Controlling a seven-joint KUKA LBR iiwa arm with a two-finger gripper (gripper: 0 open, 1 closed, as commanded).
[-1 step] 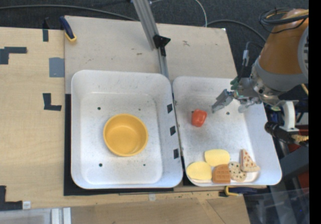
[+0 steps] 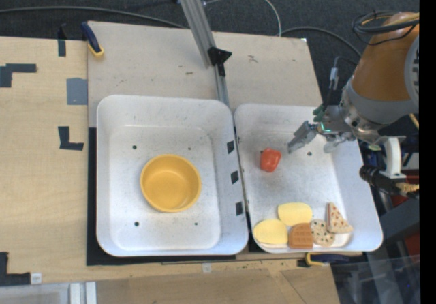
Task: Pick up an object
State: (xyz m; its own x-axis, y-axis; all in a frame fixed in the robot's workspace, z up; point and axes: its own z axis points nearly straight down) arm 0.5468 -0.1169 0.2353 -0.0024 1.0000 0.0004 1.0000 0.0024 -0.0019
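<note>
A small red object (image 2: 270, 159) lies in the right bin (image 2: 354, 180), near its left wall. My gripper (image 2: 315, 144) hangs over the upper part of that bin, to the right of and slightly above the red object and apart from it. Its fingers are spread open with nothing between them; one finger (image 2: 299, 138) points down-left toward the red object. The grey and orange arm reaches in from the right edge.
A yellow bowl (image 2: 170, 182) sits in the left bin (image 2: 116, 132). Along the right bin's front edge lie two yellow pieces (image 2: 294, 213), a brown biscuit (image 2: 300, 235), a speckled cracker (image 2: 319, 231) and a wedge (image 2: 335, 219). A grey pole (image 2: 194, 9) rises behind the bins.
</note>
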